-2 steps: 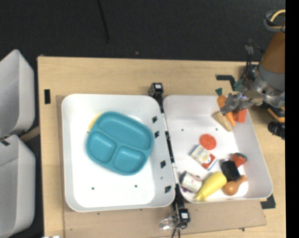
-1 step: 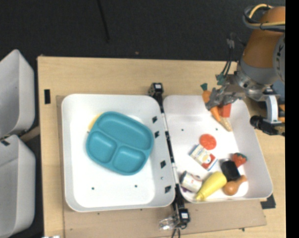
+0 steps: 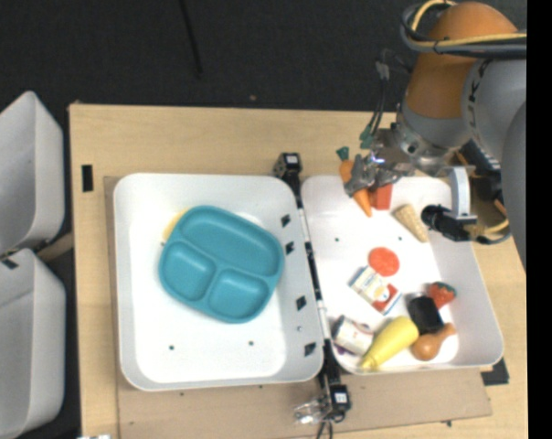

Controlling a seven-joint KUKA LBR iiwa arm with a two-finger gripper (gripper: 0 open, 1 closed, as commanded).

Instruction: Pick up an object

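Orange carrot (image 3: 365, 198) sits against the right bin's (image 3: 472, 273) far wall under the end effector (image 3: 366, 179), whose grip state I cannot tell, so a grasp may slip off.

Two white bins (image 3: 203, 364) are carried on a pale tan bench (image 3: 93, 273). A teal divided plate (image 3: 221, 263) is seen in the left bin, with a sliver of yellow showing at its upper left edge. In the right bin, an orange carrot (image 3: 363, 199), a beige cone (image 3: 410, 220), a red-orange disc (image 3: 383, 262), a yellow squash-like piece (image 3: 390, 339) and a black block (image 3: 425, 315) are seen. The arm (image 3: 450, 53) is coloured grey and orange.
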